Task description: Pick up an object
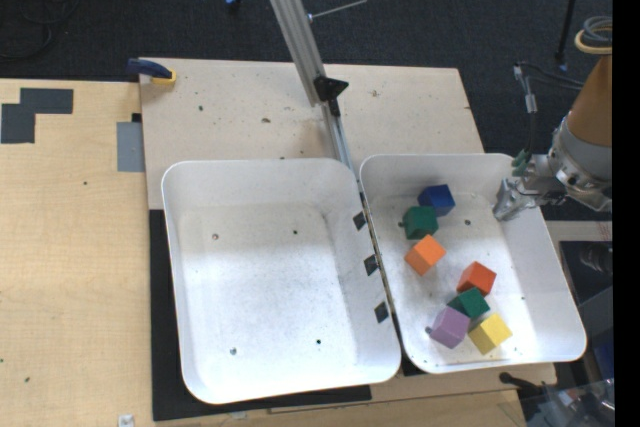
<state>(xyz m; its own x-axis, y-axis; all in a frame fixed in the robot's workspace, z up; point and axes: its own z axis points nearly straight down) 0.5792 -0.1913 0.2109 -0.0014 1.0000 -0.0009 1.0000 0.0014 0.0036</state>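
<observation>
Several small blocks lie in the right bin [545, 245]. A blue block [437, 198] sits by a dark green block [421, 220], with an orange block [425, 254] just below them. Lower down a red block [477, 277], a second green block [468, 303], a purple block [449, 326] and a yellow block [489, 333] cluster together. My gripper [507, 203] hangs at the bin's right rim, to the right of the blue block, with nothing seen between its fingers. Whether it is open or shut is unclear.
The left bin [200, 215] stands beside the right one, separated by a black-clipped divider [368, 260]. A slanted aluminium post [296, 25] rises behind the bins. A blue-and-yellow clamp [152, 70] sits at the bench's back left corner.
</observation>
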